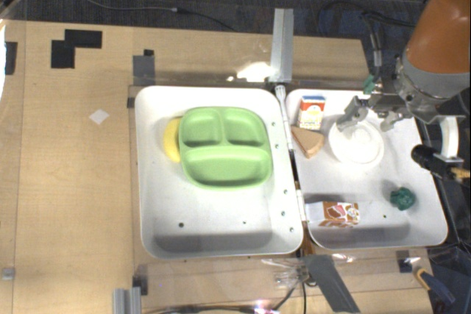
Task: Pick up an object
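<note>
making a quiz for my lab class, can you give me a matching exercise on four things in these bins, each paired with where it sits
Things:
1. green divided plate
2. white bowl
3. small carton
4. dark green object

Places:
A. right bin, near its far left corner
B. left bin, around its middle
C. right bin, near its right wall, toward the front
D. right bin, just below the gripper

Pairs: 1-B, 2-D, 3-A, 4-C
</note>
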Robot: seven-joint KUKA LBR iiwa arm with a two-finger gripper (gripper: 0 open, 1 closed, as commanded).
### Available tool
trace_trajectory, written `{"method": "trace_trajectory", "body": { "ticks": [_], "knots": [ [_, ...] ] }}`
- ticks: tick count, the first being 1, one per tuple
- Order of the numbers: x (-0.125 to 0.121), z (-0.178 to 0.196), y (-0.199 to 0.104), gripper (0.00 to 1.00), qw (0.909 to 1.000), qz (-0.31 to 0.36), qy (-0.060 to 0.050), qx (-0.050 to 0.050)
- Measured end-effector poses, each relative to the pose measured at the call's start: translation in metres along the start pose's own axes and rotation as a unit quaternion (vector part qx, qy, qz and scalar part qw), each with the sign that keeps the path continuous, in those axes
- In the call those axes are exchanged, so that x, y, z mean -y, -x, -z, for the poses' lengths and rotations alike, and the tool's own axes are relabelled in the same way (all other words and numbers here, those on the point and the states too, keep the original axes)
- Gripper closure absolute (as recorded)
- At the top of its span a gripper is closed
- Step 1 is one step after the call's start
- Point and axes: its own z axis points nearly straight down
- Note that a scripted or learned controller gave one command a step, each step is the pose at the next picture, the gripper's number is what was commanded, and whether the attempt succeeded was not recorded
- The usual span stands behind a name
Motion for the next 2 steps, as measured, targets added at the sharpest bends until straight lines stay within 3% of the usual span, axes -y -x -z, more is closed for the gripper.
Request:
{"method": "trace_trajectory", "body": {
  "ticks": [1, 2],
  "knots": [
    [0.083, -0.066, -0.031, 0.00, 0.9907, 0.136, 0.000, 0.000],
    [0.007, -0.167, 0.016, 0.00, 0.9491, 0.315, 0.007, 0.004]
  ]
}}
